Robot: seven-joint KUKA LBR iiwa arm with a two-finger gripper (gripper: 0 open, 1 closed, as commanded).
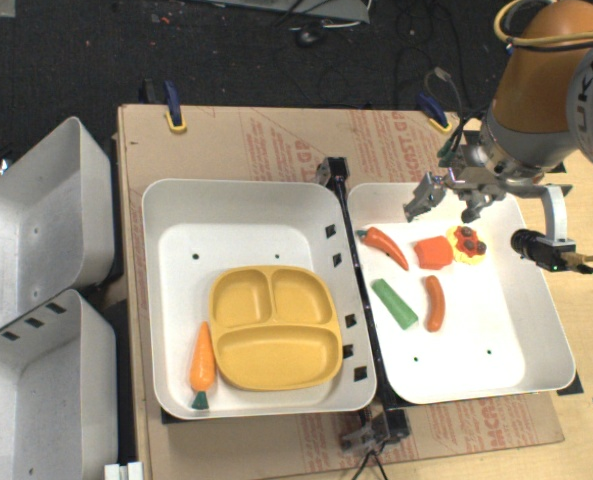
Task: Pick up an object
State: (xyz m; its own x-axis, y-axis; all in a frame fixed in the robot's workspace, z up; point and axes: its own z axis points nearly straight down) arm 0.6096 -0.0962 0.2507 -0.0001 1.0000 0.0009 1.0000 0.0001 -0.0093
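Objects for you to pick lie in the right bin (536,358): a red pepper (387,246) at about ten o'clock of its floor, an orange block (434,252) just beside it toward three o'clock, a yellow and red toy (467,243) touching that block's far corner, a green piece (394,303) and an orange sausage (434,302) lying side by side near the centre. Your end effector (454,202) hangs at twelve o'clock over this bin, fingers spread apart and gripping nothing, just above the block and toy. Left bin (166,268) holds a yellow divided plate (274,326), with a carrot (203,359) at its eight o'clock edge. Both bins sit on the desk (236,138).
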